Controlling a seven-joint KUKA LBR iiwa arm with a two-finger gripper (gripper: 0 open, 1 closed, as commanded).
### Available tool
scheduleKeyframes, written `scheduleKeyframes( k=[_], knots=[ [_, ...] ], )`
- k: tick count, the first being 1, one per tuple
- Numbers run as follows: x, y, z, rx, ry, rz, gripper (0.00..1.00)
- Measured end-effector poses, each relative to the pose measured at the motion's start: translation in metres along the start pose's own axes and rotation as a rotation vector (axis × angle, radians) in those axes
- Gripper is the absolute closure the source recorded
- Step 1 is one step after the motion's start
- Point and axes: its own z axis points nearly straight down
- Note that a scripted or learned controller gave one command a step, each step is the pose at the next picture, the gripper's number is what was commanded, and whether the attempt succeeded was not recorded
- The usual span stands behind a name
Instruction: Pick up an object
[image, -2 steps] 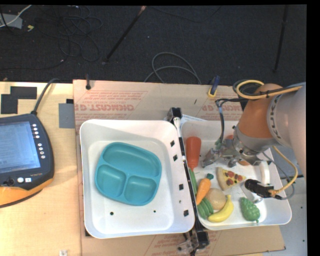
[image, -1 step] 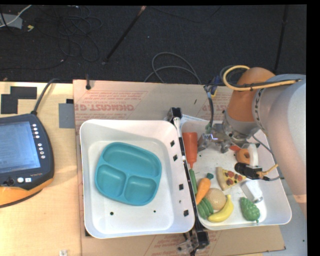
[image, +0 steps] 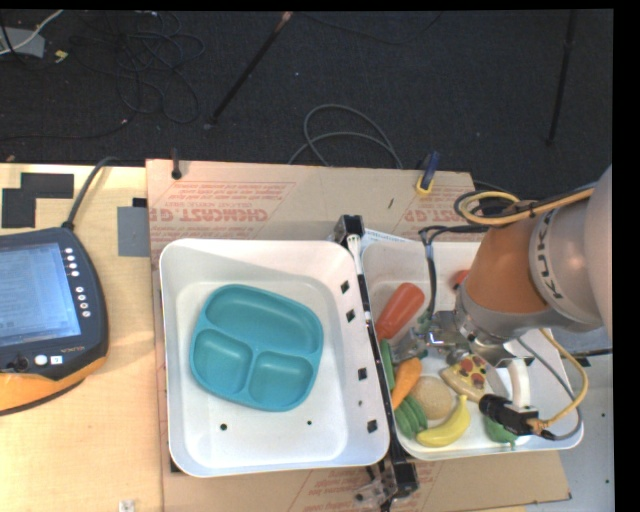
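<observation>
Camera view: we're at the reach-in step, end effector (image: 432, 338) low in the right white bin (image: 572, 432) beside the orange-red plastic carrot (image: 400, 308). Grip state: can't tell. Next we need a clean close, then lift.

Tablet controller (image: 40, 300) left of cardboard (image: 250, 200)

The grey KUKA arm (image: 575, 255) reaches in from the right, its orange band (image: 505, 275) sitting just above the wrist. Below and left of that band, the metal two-finger gripper (image: 437, 340) points downward, partly hidden beneath the wrist.
</observation>
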Motion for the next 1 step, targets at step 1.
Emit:
scheduleKeyframes(
  k=[1],
  knots=[
    [0.0136, 0.0306, -0.0014, -0.01, -0.011, 0.0, 0.0]
  ],
)
